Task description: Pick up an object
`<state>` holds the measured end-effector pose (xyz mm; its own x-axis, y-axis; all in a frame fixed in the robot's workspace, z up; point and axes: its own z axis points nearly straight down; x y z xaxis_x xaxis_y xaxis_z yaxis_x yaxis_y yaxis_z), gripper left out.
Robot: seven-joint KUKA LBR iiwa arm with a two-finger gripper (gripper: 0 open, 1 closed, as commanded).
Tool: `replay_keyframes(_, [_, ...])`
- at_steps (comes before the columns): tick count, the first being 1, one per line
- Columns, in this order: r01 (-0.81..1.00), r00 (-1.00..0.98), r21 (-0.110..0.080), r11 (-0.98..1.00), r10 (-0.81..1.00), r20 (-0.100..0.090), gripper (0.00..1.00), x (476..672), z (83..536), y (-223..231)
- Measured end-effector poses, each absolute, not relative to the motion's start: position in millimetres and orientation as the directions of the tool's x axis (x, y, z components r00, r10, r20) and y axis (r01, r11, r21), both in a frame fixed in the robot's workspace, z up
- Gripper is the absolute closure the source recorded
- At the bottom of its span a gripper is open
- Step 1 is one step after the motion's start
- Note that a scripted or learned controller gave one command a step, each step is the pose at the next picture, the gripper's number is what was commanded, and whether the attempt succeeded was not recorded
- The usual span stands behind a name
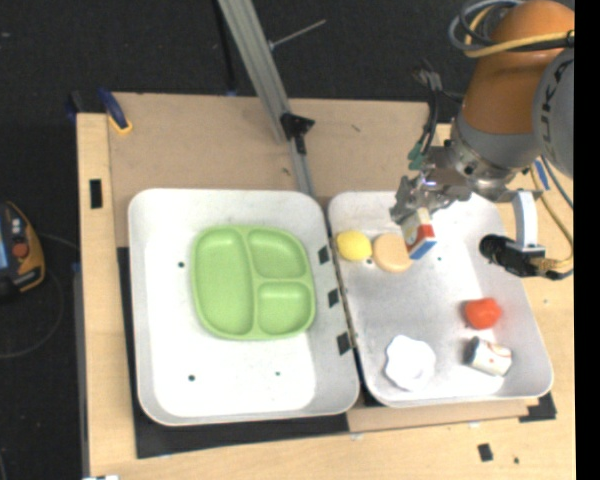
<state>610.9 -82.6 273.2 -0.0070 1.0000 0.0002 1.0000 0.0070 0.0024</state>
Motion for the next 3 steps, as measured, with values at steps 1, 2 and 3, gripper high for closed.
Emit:
replay_keyframes(1, [1.0, -0.007, 0.001, 0.007, 1.0, -0.001, 1.0, 630.1, 259, -26])
replay_keyframes(2, [1.0, -0.007, 0.003, 0.007, 1.0, 0.0, 1.0, 652.5, 260, 25])
replay_keyframes(3, [1.0, -0.007, 0.001, 0.007, 1.0, 0.0, 1.0, 669.3, 246, 81])
